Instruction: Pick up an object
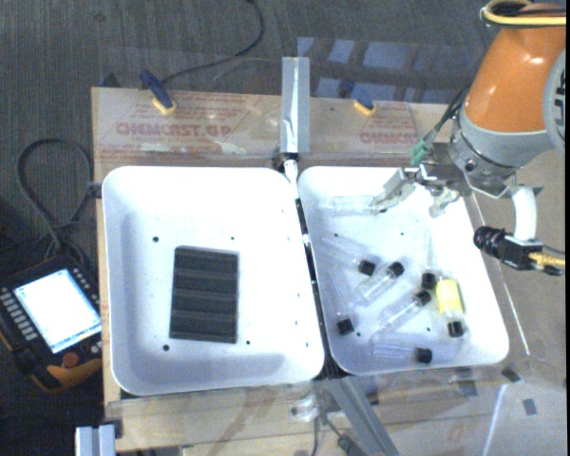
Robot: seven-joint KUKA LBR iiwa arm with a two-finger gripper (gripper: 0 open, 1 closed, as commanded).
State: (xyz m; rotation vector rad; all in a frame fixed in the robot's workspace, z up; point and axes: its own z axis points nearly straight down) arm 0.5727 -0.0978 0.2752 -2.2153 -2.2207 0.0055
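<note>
- Object to pick: not fixed by the task; the candidates are the clear vials with black caps (378,283) scattered in the right bin (490,345), plus one vial with yellow contents (448,296).
- Left bin (123,255): holds a black ridged rack (205,294) lying flat near its middle. Well apart from the arm; judged not the near target.
- Divider between the bins, then the right bin. Vial cluster sits in the lower half, from about the centre out toward 4 o'clock.
- Central vial: long axis runs roughly 8 o'clock to 2 o'clock, cap at the upper right end. A second vial (401,310) just below it lies nearly parallel.
- Loose-looking black caps (345,326) near 7 o'clock of the cluster; too small to tell whether each sits on a vial.
- Yellow vial: near the bin's right wall, long axis close to 12–6.
- Hand (413,190): over the upper part of the right bin, two pale fingers (391,193) spread apart, nothing seen between them. Whether it is touching the bin floor I cannot tell.
- Key relation: the vial cluster lies at about 6 o'clock from the hand, near but not under it.
- Judgement: next move needs travel toward 6 o'clock, and the fingers set across the chosen vial's long axis.
- Risk: clear vials are round and may roll away.
</note>
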